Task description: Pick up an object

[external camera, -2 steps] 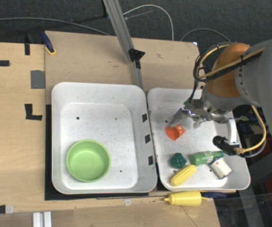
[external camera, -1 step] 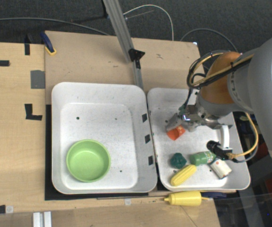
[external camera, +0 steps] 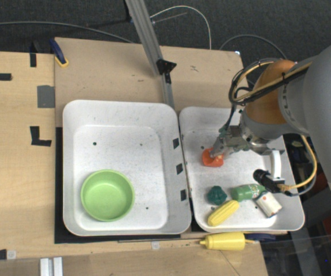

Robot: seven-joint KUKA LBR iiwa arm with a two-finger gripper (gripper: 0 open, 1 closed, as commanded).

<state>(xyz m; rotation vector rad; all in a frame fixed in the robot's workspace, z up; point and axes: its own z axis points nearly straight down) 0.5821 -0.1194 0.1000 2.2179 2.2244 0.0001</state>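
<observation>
Pale wood makes up the worktop (external camera: 15, 154), with two shallow white bins set side by side on it and dark floor beyond its far edge.

In the right bin (external camera: 197, 125), near its left-centre, lies a small orange-red object (external camera: 213, 160). The hand (external camera: 223, 149) is right over it, coming down from the grey arm (external camera: 303, 105) with its orange band (external camera: 271, 91), and its tip meets the top of the orange-red object. How the hand is set, whether spread or pressed together, cannot be told from this angle, nor whether it grips the object at all.

Nearer the front of the same bin sits a dark green lump (external camera: 216, 195), and just beside it a yellow corn cob (external camera: 223, 212) lying at a slant. A green bottle-like item (external camera: 247, 192) lies to the right of the lump, and a small white block with a red mark (external camera: 268, 204) rests near the bin's front right corner. A black and white fitting on the arm (external camera: 271, 174) hangs over that corner, with cables (external camera: 240, 85) looping above the wrist.

The left bin (external camera: 119, 114) holds a light green bowl (external camera: 107, 195), upright in its front left part.

On the worktop just in front of the right bin lies a yellow bottle (external camera: 225, 242). A grey metal pole (external camera: 148, 33) slants across the far side, ending between the bins. Black tape marks (external camera: 38, 135) dot the wood at left.
</observation>
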